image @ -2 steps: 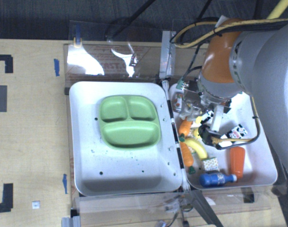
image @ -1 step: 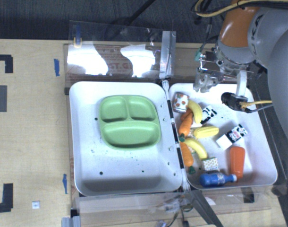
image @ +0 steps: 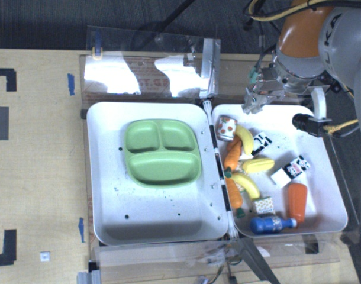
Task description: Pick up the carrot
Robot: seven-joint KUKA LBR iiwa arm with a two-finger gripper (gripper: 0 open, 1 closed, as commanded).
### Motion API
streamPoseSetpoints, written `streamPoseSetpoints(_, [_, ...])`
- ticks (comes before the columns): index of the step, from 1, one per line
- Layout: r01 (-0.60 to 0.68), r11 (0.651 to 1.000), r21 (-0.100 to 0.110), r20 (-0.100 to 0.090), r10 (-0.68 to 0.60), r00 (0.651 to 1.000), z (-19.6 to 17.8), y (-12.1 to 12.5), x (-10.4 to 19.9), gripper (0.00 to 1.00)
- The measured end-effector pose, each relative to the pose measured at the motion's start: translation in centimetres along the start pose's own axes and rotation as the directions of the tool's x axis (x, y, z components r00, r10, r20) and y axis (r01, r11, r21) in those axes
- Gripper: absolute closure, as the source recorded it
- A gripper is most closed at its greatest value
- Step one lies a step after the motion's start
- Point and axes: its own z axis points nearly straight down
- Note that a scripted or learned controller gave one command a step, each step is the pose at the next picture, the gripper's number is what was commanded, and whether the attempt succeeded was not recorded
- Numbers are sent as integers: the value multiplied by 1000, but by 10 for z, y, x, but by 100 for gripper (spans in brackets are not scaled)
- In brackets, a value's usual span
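Nearest me, along the front edge of the right bin [image: 334, 218], I see a blue bottle [image: 271, 223] lying on its side, with an orange-red bottle [image: 296, 201] standing just beyond it to the right. Left of them, hard against the wall shared with the left bin [image: 103, 158], lies one carrot [image: 234, 194], its long axis running near to far, though I cannot tell which end is the tip. Just beside it sit a small patterned block [image: 264, 205] and a curved banana [image: 246, 184]. Further back I see a second carrot [image: 232, 155], tilted, its narrower end pointing away toward the right and its green-tipped end near the divider. Two more bananas [image: 258, 165] lie beside it. In the left bin rests a green divided plate [image: 163, 152]. Farthest off, the gripper [image: 255, 101] hangs over the back edge of the right bin, holding nothing I can see; how far it is open I cannot tell.
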Motion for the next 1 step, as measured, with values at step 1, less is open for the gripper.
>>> streamPoseSetpoints(1, [64,998,-4,2,-64,998,-52,4,-40,100])
